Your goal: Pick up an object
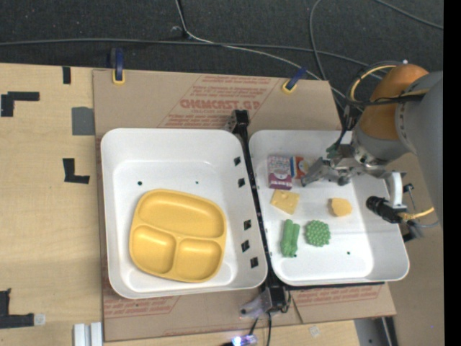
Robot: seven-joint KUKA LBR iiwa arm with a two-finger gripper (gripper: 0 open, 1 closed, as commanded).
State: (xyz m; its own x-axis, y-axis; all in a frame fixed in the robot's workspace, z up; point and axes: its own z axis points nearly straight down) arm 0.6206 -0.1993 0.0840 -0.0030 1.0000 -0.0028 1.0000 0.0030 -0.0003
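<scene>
My gripper (326, 172) hangs over the upper middle of the right bin (382, 265), its two dark fingers spread apart with nothing between them. Just left of it lies a small purple and white carton (280, 171) with a red-orange bit at its right edge. Below the carton sits a yellow cheese wedge (284, 201). A small orange-yellow chunk (341, 207) rests below the gripper. A green pod-shaped piece (289, 237) and a round green broccoli-like piece (318, 233) lie toward the bin's front.
The left bin (119, 150) holds a yellow three-compartment tray (177, 234). Black clips join the two bins along the middle wall. The arm's grey body and orange band (389, 99) stand over the right bin's far right corner. Cables run across the dark back.
</scene>
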